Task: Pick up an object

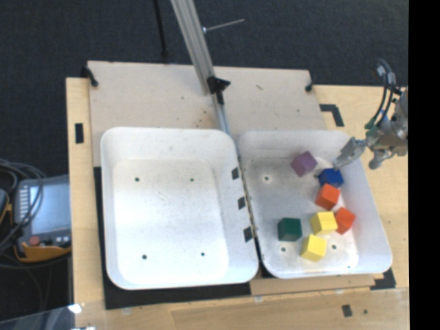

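Note:
Several small cubes lie in the right bin (pixel 275 267): a purple cube (pixel 303 163), a blue cube (pixel 331 177), an orange cube (pixel 328 196), a red-orange cube (pixel 344 219), two yellow cubes (pixel 323 222) (pixel 315 247) and a dark green cube (pixel 289 228). My gripper (pixel 356 162) hangs over the bin's upper right corner, just right of the blue and purple cubes. Its fingers are spread open with nothing between them. The left fingertip (pixel 341 159) is close above the blue cube.
The left bin (pixel 110 184) lies beside the right one, with a narrow ridge between them. A slanted metal pole (pixel 196 40) rises behind the bins. A screen device (pixel 41 212) and cables sit off the bench at the far left.

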Robot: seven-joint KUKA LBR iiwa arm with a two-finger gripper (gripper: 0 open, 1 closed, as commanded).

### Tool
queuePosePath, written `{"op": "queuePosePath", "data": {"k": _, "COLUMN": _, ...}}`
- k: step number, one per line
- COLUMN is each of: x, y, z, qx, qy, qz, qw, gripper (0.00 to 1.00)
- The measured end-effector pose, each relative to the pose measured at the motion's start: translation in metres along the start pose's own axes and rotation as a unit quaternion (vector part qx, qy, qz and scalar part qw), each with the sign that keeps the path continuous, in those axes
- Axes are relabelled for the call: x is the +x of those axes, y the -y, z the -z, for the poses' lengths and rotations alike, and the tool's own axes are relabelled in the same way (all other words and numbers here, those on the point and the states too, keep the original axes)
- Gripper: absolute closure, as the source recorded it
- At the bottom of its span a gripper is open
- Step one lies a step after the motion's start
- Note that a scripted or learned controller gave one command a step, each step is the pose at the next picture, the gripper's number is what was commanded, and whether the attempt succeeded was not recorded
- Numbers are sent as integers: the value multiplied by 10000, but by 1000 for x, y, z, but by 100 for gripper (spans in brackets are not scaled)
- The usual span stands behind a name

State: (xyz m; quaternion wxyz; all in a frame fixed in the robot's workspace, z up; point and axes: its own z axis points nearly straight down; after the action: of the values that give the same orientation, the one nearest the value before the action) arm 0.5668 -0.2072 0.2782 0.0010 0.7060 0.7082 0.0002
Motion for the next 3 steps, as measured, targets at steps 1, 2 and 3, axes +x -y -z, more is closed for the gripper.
{"op": "queuePosePath", "data": {"k": 1, "x": 0, "y": 0, "z": 0, "qx": 0, "qy": 1, "qz": 1, "qw": 10000, "gripper": 0}}
{"op": "queuePosePath", "data": {"k": 2, "x": 5, "y": 1, "z": -62, "qx": 33, "qy": -4, "qz": -11, "qw": 10000, "gripper": 0}}
{"op": "queuePosePath", "data": {"k": 3, "x": 11, "y": -1, "z": -107, "qx": 24, "qy": -1, "qz": -19, "qw": 10000, "gripper": 0}}
